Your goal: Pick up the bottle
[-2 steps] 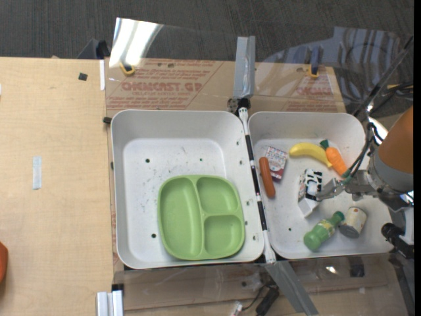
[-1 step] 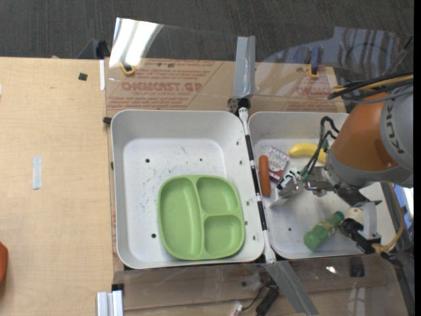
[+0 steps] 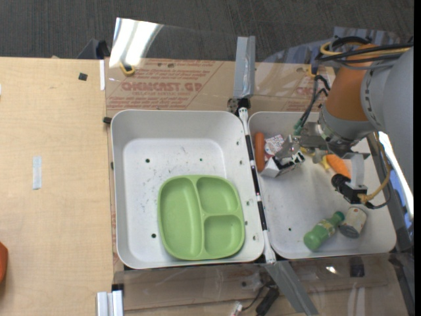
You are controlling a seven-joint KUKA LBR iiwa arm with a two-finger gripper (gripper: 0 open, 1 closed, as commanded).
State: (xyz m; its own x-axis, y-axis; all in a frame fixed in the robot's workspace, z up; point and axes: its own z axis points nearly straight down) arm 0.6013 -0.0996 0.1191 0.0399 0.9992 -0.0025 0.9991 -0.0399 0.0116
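Green and three-sectioned, a divided plate (image 3: 200, 216) lies toward 5 o'clock in the left bin (image 3: 128, 176), one of two shallow white bins on a pale wooden surface (image 3: 52, 163). Across the divide, an orange-red sausage-shaped item (image 3: 260, 151) rests against the right bin's (image 3: 289, 232) wall at about 10 o'clock, just beside a small box-like object. Above that box hangs the end effector (image 3: 289, 155), at about 11 o'clock in the bin; whether it is open, closed or gripping anything cannot be told from this angle. An orange carrot-like piece (image 3: 338, 164) lies near 2 o'clock, partly under the grey arm (image 3: 385, 97). The bottle (image 3: 323, 232), green with a paler cap, lies on its side near 5 o'clock, its cap end touching or just beside a pale rounded object (image 3: 355, 222), and well apart from the end effector. By appearances the pick is at the approach step, the bottle ungrasped. The next move calls for travel toward 5 o'clock and a descent across the bottle's body, away from its neighbour
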